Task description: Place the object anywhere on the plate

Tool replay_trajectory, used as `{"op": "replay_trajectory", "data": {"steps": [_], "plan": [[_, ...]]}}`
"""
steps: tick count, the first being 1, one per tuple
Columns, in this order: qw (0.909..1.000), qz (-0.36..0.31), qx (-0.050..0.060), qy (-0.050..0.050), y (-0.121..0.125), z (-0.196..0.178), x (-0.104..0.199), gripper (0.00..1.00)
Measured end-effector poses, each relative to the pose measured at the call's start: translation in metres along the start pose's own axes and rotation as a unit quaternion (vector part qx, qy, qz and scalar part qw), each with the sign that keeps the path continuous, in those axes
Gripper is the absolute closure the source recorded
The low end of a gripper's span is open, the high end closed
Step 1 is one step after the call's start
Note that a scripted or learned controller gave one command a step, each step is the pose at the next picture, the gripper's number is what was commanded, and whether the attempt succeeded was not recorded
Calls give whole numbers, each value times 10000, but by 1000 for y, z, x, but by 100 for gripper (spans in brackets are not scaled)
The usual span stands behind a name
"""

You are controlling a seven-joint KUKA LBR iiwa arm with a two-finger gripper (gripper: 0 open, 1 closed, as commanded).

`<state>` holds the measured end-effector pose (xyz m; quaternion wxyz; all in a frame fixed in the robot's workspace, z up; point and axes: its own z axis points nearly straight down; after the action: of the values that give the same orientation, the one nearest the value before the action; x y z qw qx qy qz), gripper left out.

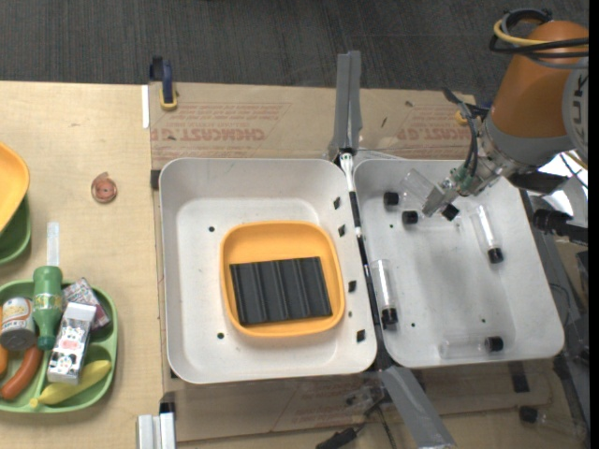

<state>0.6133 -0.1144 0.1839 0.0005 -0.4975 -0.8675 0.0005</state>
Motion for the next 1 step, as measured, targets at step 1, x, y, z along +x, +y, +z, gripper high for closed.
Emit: {"op": "replay_trajectory", "data": {"steps": [1], "plan": [[9966, -828, -17, -23, 16, -31, -53, 100]]}}
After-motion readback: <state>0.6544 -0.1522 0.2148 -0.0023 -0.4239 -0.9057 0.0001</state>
